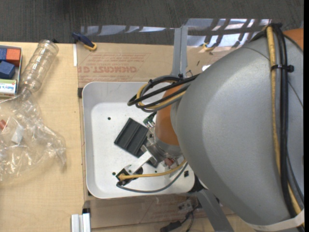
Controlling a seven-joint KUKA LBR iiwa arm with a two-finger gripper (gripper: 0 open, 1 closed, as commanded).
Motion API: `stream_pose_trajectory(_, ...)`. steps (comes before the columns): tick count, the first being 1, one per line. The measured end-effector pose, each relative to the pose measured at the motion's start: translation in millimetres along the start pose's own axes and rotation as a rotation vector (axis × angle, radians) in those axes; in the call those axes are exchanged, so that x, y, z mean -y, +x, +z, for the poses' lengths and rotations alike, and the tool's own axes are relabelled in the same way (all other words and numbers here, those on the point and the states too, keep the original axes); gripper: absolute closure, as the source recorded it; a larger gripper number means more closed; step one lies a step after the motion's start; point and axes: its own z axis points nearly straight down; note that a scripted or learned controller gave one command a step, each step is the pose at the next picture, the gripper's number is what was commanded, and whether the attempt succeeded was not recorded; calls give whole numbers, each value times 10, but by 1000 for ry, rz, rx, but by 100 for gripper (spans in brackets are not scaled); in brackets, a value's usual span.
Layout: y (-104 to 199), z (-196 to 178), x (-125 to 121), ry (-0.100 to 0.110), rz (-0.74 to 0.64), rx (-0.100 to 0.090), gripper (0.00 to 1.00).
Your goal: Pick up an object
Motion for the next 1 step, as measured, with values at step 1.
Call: stream_pose_trajectory(1,1147,-32,-778,-2,-25,4,0)
